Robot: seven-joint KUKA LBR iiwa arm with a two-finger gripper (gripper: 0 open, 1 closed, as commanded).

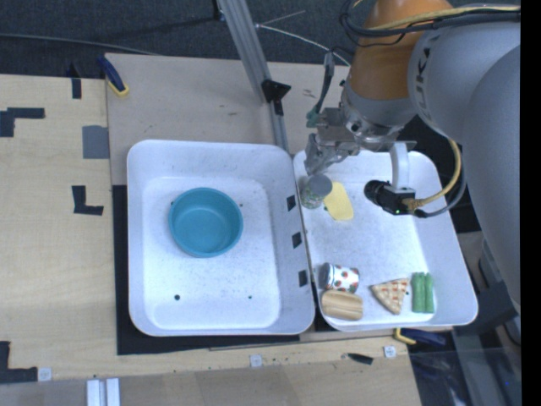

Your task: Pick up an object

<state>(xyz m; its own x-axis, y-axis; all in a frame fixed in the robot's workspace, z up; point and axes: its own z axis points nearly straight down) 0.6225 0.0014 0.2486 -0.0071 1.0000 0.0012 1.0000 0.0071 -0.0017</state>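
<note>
The yellow piece (340, 201) lies near the top left of the right bin (448, 252), just beside the gripper (316, 186), which hangs low over the bin's left edge. This looks like the reach-and-descend step, with nothing lifted. The next move likely calls for centring over the piece, then closing. Whether the gripper is open, or touches anything, I cannot tell. A blue bowl (205, 222) sits in the left bin (152, 163).
</note>
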